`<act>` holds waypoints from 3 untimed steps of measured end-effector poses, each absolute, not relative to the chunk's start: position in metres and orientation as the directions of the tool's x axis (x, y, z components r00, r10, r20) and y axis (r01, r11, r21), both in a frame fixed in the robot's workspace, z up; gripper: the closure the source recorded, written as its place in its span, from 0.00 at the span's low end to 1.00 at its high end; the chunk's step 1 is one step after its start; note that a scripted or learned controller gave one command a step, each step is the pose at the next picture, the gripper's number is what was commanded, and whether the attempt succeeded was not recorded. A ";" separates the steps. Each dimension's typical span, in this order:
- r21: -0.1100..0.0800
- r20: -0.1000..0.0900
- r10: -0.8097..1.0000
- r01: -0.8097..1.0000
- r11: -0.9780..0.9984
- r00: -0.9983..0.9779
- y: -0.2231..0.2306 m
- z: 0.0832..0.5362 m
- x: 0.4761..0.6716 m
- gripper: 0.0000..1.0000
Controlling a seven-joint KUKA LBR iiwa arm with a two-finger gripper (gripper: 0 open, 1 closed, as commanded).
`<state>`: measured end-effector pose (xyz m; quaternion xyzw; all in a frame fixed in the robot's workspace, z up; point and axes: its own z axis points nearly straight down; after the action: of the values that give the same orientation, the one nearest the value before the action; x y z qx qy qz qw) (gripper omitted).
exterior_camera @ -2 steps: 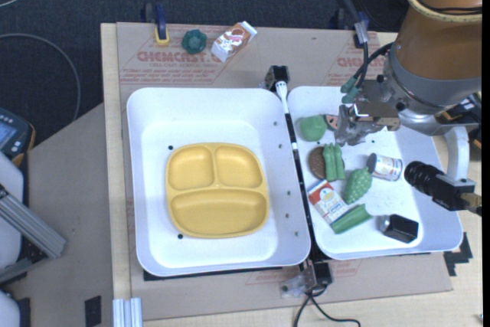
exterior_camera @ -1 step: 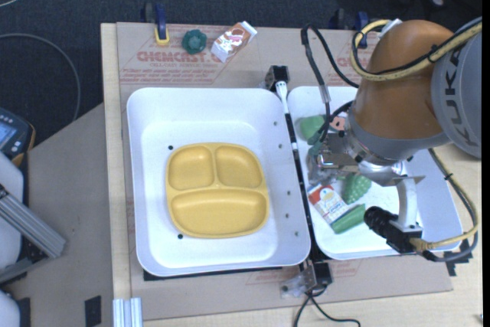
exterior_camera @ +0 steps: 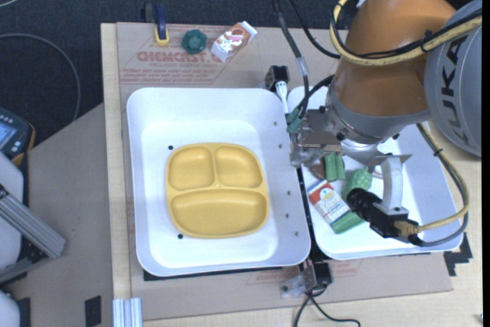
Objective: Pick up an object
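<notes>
Over right bin [exterior_camera: 436,165]: end effector [exterior_camera: 331,161] low among green pieces [exterior_camera: 356,181] and a small red-white carton [exterior_camera: 328,201]; whether apart or together, cannot tell. Nothing visibly lifted; pick not yet done. Left bin [exterior_camera: 145,165]: yellow divided tray [exterior_camera: 217,189].

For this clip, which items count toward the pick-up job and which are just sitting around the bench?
Part of the job:
- gripper, low over the right bin
- green pieces in that bin
- small red and white carton beside them

Just lying about:
- yellow divided tray in the left bin
- second small carton, a teal round thing and a blue and yellow clamp on the cardboard behind the bins
</notes>
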<state>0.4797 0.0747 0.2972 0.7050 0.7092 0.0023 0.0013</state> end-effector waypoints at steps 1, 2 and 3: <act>-0.011 -0.003 1.000 1.000 -0.013 0.013 -0.037 0.216 0.481 1.00; 0.001 0.001 1.000 1.000 0.004 -0.004 0.010 0.228 0.479 1.00; 0.006 0.003 1.000 1.000 0.008 -0.008 0.069 0.277 0.480 1.00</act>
<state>0.4799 0.0692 0.2771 0.7043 0.7099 0.0031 0.0011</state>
